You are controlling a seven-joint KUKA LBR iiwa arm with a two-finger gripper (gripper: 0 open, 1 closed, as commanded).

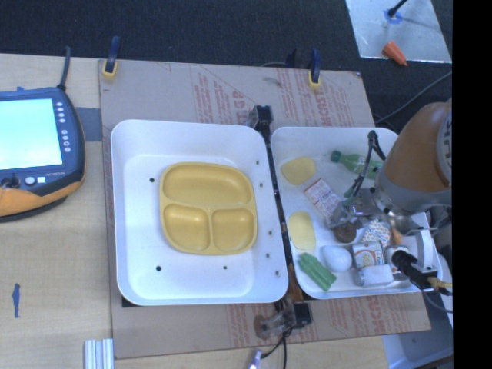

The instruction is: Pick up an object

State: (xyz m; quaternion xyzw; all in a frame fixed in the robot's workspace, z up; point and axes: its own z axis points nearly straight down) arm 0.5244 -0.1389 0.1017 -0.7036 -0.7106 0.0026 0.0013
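Even, fairly bright overhead light; shadows are soft and faint. The white bins (127,206) look slightly blown out, and the pendant screen (29,135) glares pale cyan. Small items appear soft and grainy throughout.

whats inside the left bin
The left bin holds one thing: a yellow tray with three compartments, lying flat near the middle. Small dark dots mark the bin floor around it. Whatever lies beneath the tray is covered and cannot be seen.
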